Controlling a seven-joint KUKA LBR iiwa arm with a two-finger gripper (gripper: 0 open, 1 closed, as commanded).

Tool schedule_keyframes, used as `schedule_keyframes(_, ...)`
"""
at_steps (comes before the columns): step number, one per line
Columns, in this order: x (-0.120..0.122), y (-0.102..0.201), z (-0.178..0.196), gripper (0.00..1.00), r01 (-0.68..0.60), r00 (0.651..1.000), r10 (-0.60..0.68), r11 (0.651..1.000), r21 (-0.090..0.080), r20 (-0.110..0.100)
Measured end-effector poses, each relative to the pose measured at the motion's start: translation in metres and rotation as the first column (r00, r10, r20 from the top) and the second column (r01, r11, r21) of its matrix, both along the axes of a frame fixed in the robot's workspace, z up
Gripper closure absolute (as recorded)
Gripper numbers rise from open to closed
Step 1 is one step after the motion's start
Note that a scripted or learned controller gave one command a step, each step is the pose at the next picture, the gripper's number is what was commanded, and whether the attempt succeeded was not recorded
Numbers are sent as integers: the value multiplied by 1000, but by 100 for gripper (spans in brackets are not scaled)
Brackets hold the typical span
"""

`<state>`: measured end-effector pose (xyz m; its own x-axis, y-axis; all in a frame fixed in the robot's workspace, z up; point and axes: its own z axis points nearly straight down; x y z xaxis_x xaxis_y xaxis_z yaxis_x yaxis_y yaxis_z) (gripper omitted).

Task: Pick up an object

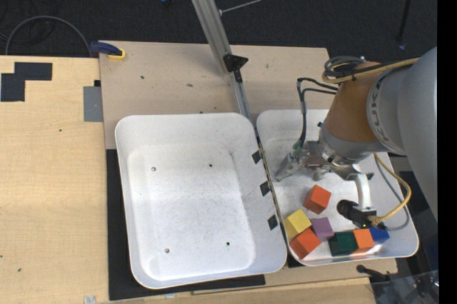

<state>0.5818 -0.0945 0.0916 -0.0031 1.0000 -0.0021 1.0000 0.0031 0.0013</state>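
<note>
A pale wooden surface carries two shallow white plastic bins with rounded corners, side by side. The left bin has a smooth, faintly speckled floor with a few small dark dots. The right bin holds a cluster of small matte cubes near its front edge: an orange cube standing apart, then a yellow cube, a purple cube, a red-orange cube, a dark green cube, another orange block and a blue block packed close together. The grey arm with its orange band reaches in from the right over this bin. Its claw hangs near the bin's left wall, above bare floor, well apart from the cubes; whether it is open or closed is hard to make out. A ribbed aluminium bar slants across the back. No writing is legible.
</note>
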Motion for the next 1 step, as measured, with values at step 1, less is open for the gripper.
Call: schedule_keyframes(1,-1,-2,10,100,4,1000,-4,1000,3,-3)
